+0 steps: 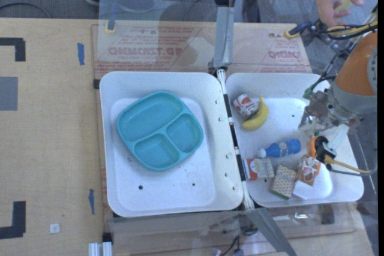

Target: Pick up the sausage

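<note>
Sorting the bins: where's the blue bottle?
In the camera view, the blue bottle lies near the middle of the right bin, just below the banana.

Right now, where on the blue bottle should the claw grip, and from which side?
Take the blue bottle across the middle of its body, coming straight down from above. It lies on its side, lengthwise roughly left to right in the view, and bare bin floor shows along both long sides, so closing across its width looks safest.
</note>
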`<action>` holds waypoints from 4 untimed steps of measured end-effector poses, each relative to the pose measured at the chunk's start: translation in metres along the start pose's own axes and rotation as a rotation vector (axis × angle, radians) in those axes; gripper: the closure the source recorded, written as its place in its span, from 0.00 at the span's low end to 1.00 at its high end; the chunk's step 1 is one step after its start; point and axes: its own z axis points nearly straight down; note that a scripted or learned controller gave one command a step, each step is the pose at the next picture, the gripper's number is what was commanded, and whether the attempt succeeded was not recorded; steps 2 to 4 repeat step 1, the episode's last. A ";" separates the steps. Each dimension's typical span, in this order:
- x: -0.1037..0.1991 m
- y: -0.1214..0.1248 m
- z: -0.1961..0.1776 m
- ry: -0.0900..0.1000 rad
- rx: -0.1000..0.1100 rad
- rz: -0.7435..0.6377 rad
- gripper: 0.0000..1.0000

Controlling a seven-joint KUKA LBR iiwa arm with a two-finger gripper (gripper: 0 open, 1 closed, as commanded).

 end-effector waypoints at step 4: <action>-0.015 -0.019 0.006 -0.022 0.044 0.019 1.00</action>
